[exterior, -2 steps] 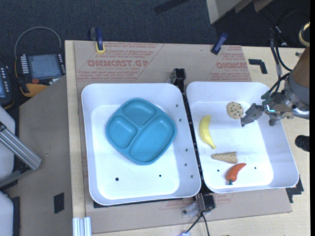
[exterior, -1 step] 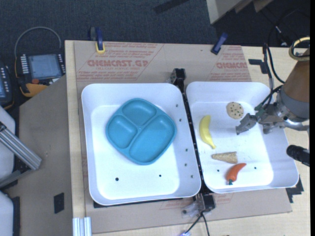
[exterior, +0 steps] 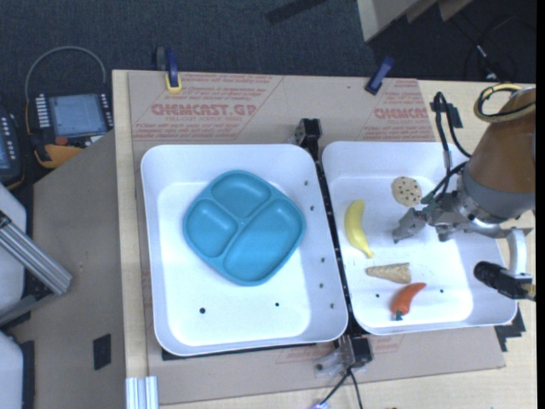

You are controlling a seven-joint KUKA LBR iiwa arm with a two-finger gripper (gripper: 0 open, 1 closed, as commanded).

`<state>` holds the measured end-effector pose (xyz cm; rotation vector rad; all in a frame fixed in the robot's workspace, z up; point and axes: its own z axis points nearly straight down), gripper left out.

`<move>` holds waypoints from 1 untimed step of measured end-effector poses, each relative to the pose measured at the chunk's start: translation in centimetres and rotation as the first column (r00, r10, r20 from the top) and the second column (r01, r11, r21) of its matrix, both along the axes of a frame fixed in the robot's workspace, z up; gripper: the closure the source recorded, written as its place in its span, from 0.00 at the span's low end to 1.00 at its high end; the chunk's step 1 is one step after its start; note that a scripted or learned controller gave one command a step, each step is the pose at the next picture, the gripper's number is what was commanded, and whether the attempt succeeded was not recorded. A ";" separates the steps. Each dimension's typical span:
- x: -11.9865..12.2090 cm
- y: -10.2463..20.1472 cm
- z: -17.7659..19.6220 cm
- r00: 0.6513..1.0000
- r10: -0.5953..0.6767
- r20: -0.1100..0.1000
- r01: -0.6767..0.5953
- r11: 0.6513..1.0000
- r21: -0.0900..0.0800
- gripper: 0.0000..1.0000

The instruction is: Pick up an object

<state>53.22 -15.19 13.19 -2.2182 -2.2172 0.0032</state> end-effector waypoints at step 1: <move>0.1 -0.1 1.3 1.000 -0.001 0.006 0.001 1.000 -0.003 1.00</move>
